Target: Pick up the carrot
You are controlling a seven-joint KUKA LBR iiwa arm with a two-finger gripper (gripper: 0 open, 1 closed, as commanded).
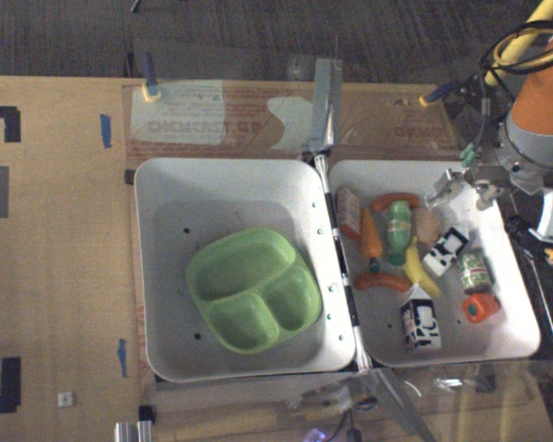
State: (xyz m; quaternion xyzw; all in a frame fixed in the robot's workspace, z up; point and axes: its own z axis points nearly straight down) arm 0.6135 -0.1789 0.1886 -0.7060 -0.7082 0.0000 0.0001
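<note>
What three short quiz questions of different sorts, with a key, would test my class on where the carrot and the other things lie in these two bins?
1. True or false: the carrot lies in the right bin.
2. Which bin holds the green divided plate? A left bin; B right bin.
3. Fill in: the gripper is over the right bin's ___ far corner, apart from the carrot.

Key: 1 true; 2 A; 3 right.

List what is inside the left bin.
The left bin holds one green divided plate with three compartments and nothing visible in them. Whatever lies beneath the plate is covered.
</note>
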